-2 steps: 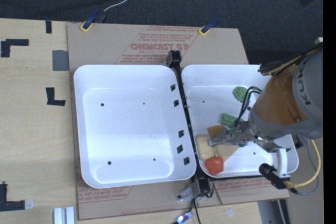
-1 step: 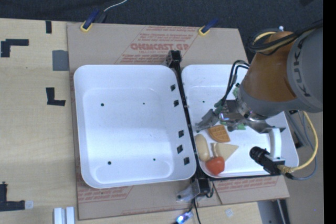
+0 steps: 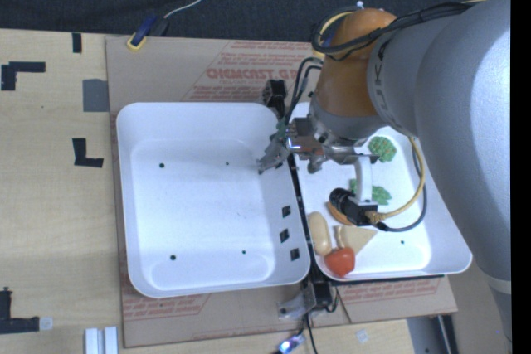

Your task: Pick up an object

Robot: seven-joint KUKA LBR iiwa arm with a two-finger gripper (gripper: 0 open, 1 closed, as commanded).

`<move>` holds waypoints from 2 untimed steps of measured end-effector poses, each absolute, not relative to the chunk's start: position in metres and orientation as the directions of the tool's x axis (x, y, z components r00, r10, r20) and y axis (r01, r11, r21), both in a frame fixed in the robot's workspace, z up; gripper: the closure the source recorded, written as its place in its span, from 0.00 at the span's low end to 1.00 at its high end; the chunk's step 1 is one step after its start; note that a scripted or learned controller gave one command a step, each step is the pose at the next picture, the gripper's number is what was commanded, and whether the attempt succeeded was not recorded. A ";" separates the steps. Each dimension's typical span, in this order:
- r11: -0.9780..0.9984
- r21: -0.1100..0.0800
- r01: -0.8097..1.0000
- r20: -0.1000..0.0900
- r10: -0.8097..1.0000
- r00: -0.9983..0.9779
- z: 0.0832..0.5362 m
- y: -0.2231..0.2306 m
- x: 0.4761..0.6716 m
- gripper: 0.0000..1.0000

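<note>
Two white bins sit side by side; the left bin holds nothing I can make out, the right bin carries the toys. I see the arm hanging over the divider, its gripper at about nine o'clock of the right bin, fingers spread apart and clasping nothing. At six o'clock lie a pale oblong piece, a cream wedge and a red tomato. I judge the tomato light, rigid, smooth and prone to roll; I would pinch across its middle.
</note>
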State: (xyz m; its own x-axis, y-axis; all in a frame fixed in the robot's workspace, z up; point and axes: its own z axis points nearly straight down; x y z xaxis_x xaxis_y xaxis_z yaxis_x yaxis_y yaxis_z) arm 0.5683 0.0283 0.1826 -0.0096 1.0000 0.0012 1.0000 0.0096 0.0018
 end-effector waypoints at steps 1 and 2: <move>0.008 0.002 1.000 0.004 1.000 -0.008 0.266 0.083 0.486 0.00; 0.005 -0.006 1.000 -0.001 1.000 -0.005 0.223 0.137 0.482 0.00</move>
